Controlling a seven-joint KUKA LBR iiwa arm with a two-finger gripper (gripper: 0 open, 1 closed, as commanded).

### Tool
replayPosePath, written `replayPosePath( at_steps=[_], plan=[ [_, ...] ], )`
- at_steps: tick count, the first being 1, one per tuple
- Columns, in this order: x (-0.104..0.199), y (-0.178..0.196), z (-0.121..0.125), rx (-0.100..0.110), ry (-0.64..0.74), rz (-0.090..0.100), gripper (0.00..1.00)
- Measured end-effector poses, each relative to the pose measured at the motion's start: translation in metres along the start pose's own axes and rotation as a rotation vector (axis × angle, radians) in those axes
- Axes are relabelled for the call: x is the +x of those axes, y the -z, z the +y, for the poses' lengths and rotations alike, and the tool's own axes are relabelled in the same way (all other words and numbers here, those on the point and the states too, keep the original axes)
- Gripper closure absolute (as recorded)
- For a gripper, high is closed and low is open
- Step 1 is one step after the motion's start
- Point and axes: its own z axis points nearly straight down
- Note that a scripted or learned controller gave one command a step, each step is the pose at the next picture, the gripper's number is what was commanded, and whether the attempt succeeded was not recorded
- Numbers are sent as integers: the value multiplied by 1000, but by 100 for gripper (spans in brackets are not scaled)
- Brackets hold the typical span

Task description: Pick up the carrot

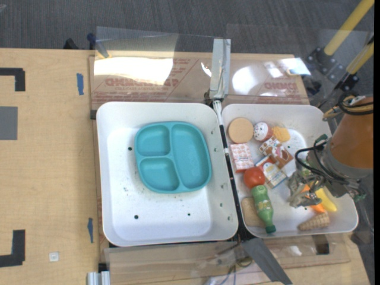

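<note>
Hovering low in right bin (350, 215): tool (304, 193) directly over carrot (314, 202), touching or nearly so. Carrot's orange tip pokes out toward bin's near-right corner, beside yellow piece (326, 198). Grip state: cannot tell.

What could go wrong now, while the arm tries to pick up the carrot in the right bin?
1. The gripper is low among crowded toys; an orange piece, perhaps the carrot, lies against a yellow piece, so it may take the wrong one.
2. The ice cream cone nearby could be knocked.
</note>
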Motion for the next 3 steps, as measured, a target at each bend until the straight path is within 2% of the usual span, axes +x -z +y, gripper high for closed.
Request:
replayPosePath(
  at_steps=[1,2,3],
  plan=[
    [-38,93,17,-4,141,8,100],
    [-36,90,17,-9,140,14,0],
    [-6,28,-13,-12,-36,22,0]
  ],
)
